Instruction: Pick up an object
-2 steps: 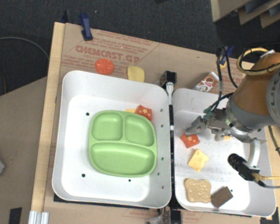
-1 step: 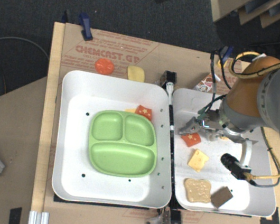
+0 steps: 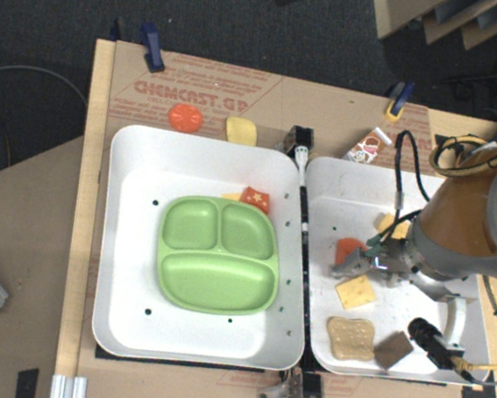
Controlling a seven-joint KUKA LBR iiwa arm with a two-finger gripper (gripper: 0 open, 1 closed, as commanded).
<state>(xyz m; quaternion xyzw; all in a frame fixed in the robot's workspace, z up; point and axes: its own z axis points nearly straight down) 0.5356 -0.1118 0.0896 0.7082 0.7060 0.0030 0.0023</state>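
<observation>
We see end effector (image 3: 373,261) low in right bin (image 3: 476,207); finger state unreadable, we cannot tell. Red piece (image 3: 348,250) touches its left side; cheese (image 3: 356,291) just below. We judge red piece nearest target, short leftward reach.

Look in right bin (image 3: 445,379), your landmark. Orange-red piece (image 3: 347,250) at bin's left-centre, partly hidden by arm. Yellow cheese-like wedge (image 3: 356,292) lies flat just below it. Tan toast slice (image 3: 351,338) flat near bin's front edge. Brown block (image 3: 392,350) just right of toast, tilted.
</observation>
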